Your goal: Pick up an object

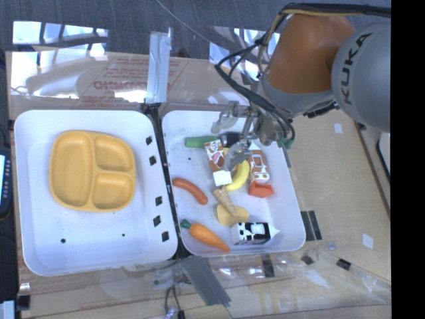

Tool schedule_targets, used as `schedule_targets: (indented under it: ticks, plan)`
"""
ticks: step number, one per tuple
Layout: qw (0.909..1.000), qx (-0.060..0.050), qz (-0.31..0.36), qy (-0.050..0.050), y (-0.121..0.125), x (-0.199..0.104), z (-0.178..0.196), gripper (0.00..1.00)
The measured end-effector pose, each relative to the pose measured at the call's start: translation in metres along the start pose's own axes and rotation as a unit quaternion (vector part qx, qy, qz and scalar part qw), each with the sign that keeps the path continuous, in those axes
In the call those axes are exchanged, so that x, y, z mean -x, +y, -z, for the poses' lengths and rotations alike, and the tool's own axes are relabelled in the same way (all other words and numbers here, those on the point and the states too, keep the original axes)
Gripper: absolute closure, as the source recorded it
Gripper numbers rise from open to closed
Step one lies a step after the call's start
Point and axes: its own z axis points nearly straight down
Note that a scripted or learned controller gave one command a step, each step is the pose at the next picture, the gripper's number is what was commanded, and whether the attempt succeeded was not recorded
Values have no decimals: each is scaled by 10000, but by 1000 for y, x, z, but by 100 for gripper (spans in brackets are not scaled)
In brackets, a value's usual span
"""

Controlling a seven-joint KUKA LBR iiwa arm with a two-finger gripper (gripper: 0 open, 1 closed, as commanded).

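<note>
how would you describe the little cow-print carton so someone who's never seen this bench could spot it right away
Start at the right-hand white bin, the one crowded with toy food next to the bin holding a yellow divided plate. Go to its near right corner, just right of the orange carrot. The cow-print carton lies there, the only black-and-white patched thing among orange, red and yellow pieces.

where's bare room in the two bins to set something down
The left bin has bare floor along its front, below the yellow divided plate. In the right bin, a bare strip lies between the left wall and the sausage. Its middle is crowded: banana, cartons and the gripper. The carrot fills the front.
</note>
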Motion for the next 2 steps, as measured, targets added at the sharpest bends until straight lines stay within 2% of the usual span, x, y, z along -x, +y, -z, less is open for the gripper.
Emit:
schedule_targets:
  ticks: [1, 2]
  plan:
    - [9999, 14, 122, 16, -9, 17, -162, 0]
    - [9999, 10, 166, -10, -7, 19, -149, 100]
